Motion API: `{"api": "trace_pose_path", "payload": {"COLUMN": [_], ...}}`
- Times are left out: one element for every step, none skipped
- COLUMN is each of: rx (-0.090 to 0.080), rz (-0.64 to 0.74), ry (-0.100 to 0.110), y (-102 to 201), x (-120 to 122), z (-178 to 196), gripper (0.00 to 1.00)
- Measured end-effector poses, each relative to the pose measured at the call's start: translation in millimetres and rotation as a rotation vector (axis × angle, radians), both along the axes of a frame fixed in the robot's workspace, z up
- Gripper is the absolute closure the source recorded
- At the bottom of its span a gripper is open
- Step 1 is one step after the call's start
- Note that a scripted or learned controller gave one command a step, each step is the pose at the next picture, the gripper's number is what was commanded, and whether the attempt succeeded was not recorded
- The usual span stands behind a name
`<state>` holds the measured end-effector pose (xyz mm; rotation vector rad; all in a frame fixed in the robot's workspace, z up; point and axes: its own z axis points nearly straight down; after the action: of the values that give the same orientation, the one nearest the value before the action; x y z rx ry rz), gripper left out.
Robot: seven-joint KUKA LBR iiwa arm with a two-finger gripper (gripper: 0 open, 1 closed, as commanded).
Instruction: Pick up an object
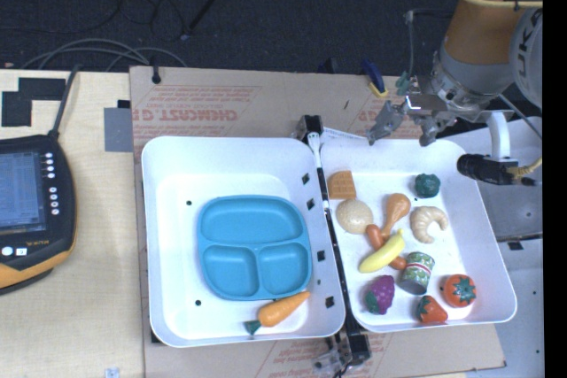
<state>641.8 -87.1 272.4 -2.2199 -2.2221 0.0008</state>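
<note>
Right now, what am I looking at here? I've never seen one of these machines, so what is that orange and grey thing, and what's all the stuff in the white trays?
You are looking down from one camera fixed above a bench. The grey and orange thing at upper right is a robot arm; its gripper, the part meant to grasp things, hangs above the back edge of the right bin with nothing between its fingers. That bin holds toy food: a banana, a croissant, a tomato, purple grapes, a small can and more. The left bin holds a blue divided plate and a toy carrot. The arm's job is to pick up one object.
</note>
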Motion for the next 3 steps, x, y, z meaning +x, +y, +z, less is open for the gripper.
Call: {"api": "trace_pose_path", "payload": {"rx": [0.002, 0.0, 0.0], "rz": [0.0, -0.004, 0.001], "ry": [0.016, 0.003, -0.011], "y": [5.4, 3.0, 24.6], "x": [-2.2, 1.7, -45.9], "z": [-165.5, -144.7, -8.4], "gripper": [0.0, 1.0, 1.0]}}
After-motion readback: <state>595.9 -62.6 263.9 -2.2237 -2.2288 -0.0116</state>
